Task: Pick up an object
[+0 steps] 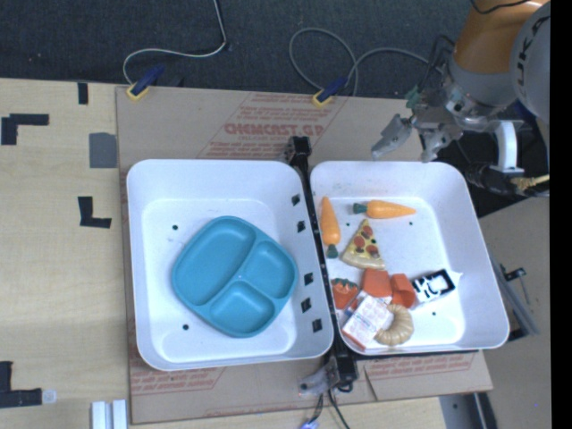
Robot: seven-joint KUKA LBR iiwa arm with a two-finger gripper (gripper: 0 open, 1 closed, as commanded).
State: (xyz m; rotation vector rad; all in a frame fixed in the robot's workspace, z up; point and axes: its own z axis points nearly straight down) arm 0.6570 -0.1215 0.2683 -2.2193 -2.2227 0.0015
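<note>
My gripper (412, 145) hangs above the far edge of the right bin (474, 231), its two fingers spread open with nothing between them. Below it in the right bin lie a carrot (386, 209) pointing left, a second carrot (330, 221) along the left wall, and a pizza slice (364, 247). Nearer the front are red-orange blocks (389, 286), a small strawberry piece (344, 287), a white packet (366, 321), a tan curved pastry (397, 328) and a black-and-white tag (435, 284).
The left bin (147, 231) holds a blue divided plate (234, 275). A black divider clip (298, 153) sits where the bins meet. Cables (322, 61) with blue-yellow clamps lie on the cardboard behind the bins.
</note>
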